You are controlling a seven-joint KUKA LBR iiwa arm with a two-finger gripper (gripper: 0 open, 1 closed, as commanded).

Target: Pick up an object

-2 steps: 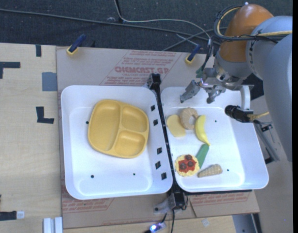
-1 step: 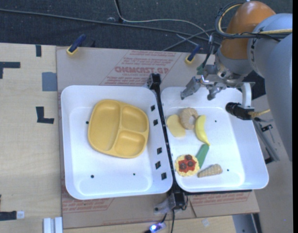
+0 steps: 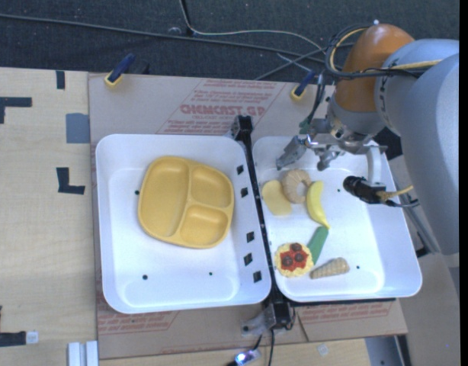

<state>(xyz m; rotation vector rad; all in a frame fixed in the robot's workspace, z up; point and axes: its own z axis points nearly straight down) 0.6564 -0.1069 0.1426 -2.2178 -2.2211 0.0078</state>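
My gripper (image 3: 307, 157) hovers over the back left part of the right bin (image 3: 386, 258), open, with nothing between its fingers (image 3: 289, 155). Just in front of it lie a tan round bread-like piece (image 3: 296, 183), a pale yellow slice (image 3: 275, 198) and a banana (image 3: 317, 203), close together. Further forward are a green piece (image 3: 318, 241), a small round pizza with red topping (image 3: 293, 258) and a waffle cone (image 3: 330, 268).
The left bin (image 3: 120, 227) holds a yellow divided plate (image 3: 186, 202). A black-clipped divider (image 3: 253, 204) runs between the two bins. The arm's grey body and orange band (image 3: 371, 56) overhang the right bin's back right.
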